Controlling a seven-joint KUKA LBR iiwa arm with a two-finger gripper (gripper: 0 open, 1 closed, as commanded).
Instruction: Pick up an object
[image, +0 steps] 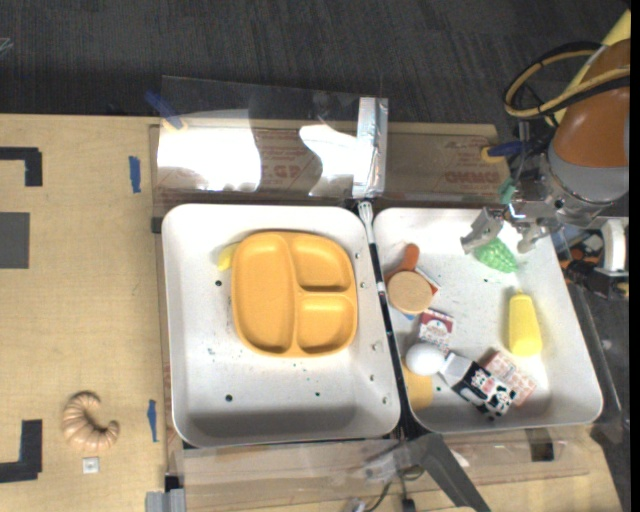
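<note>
My gripper (504, 233) hangs over the far right part of the right bin (575, 400), its two fingers spread apart with nothing between them. A crumpled green object (497, 256) lies just below the fingers on the bin floor. A yellow block (523, 323) rests nearer the front, by the right wall. Along the left side lie a round wooden piece (408, 291), a small red and white packet (435, 326) and a white ball (424, 358). A black and white patterned box (492, 381) sits at the front.
The left bin (190, 330) holds an orange divided plate (295, 292). A tan curled toy (90, 420) lies on the bench at the front left. A clear plastic sheet (270, 150) stands behind the bins. Cables (545, 85) hang at the top right.
</note>
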